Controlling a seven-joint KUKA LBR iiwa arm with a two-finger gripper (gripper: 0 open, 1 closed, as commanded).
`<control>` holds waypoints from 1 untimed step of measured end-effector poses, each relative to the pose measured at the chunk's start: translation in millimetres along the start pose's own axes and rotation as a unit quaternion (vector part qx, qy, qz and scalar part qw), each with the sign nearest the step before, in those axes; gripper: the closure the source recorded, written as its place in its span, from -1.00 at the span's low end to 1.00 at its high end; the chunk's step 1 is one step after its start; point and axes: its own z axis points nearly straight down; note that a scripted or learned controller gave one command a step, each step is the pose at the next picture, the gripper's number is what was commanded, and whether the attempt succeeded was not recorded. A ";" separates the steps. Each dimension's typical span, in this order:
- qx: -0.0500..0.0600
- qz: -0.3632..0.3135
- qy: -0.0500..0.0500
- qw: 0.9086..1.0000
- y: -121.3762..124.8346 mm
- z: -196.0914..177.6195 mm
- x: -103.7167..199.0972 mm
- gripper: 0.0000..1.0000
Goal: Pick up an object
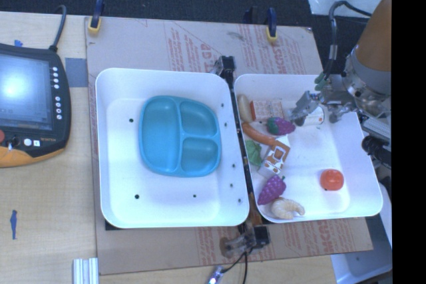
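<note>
Objects for picking are lying in the right bin (373,199), most of them crowding along its left wall. Near the top there is a small printed packet (269,108) and, just below it, an orange carrot (258,134) lying at a slant. A purple grape bunch (280,125) is sitting just right of the carrot, close to the claw. Lower down, a green leafy piece (253,153) is touching the left wall, a small white carton (275,157) is leaning beside it, a second purple bunch (271,189) is lying under the carton, and a pale shrimp-shaped piece (287,209) is resting near the bottom rim. A red tomato (331,179) is sitting apart from the rest, with open white floor around it on all sides.

The claw (318,110) is hanging over the upper middle of the right bin, the arm coming in from the right edge. Its two fingers are standing apart, and nothing is seen between them. A small white thing with a red mark is lying just under them; I cannot tell what it is.

The left bin (110,143) is carrying a blue divided plate (180,136), with wide free margin to every wall. On the counter (46,209), far left, a tablet-like pendant (30,103) is lying.
</note>
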 end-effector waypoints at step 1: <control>0.001 0.000 0.000 1.000 -10.2 94.0 5.3 -1.00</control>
